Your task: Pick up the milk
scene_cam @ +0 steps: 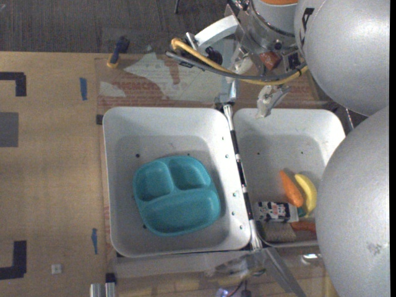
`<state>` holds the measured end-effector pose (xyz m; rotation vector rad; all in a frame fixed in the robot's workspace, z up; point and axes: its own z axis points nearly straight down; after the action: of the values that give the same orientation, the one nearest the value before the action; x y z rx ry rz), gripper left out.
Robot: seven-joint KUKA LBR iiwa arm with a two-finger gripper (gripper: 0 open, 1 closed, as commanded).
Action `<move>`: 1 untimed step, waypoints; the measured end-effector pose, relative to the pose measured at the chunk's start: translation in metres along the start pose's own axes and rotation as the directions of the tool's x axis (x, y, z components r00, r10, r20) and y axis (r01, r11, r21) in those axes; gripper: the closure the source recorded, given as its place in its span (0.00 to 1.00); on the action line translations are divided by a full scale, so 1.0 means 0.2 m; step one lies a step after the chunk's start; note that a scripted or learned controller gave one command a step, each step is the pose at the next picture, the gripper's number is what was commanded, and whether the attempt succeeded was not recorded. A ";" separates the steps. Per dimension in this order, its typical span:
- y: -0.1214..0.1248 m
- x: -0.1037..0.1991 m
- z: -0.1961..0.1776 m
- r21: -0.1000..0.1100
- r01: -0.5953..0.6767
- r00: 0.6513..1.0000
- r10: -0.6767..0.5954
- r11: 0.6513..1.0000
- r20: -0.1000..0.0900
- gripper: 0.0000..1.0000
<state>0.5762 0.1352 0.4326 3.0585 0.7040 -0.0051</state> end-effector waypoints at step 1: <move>0.13 -0.48 0.35 0.001 -0.251 0.968 0.251 0.968 0.003 0.00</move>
<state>0.5006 0.0694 0.3629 3.1230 0.3121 -0.0087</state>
